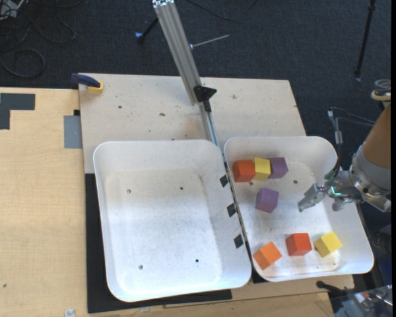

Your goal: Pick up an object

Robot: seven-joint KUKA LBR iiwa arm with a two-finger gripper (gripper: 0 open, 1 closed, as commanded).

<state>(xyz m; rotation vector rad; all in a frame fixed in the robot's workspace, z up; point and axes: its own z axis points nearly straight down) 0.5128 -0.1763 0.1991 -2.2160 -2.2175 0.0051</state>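
Nearest to us, along the front of the right bin (356, 259), we find three blocks in a row: an orange block (268, 254), a red block (298, 244) and a yellow block (328, 244). Any of these may serve as the object to pick. Further back lie a lone purple block (266, 199) and, touching one another against the far wall, a second red block (244, 170), a second yellow block (262, 168) and a second purple block (278, 167).

The claw (315, 195) hangs over the right half of this bin, between the lone purple block and the bin's right wall. We cannot tell how wide it is set; we see nothing between its fingers. We judge the task not yet done: every block lies on the bin floor, so approach, closing and lift remain.

Obstructions: the back three blocks are packed tight, leaving little entry room. The front three stand apart and near the rim. The left bin (112, 177) rests beside the right one on the surface (145, 104), and a slanted metal rail (178, 45) rises behind the bins.
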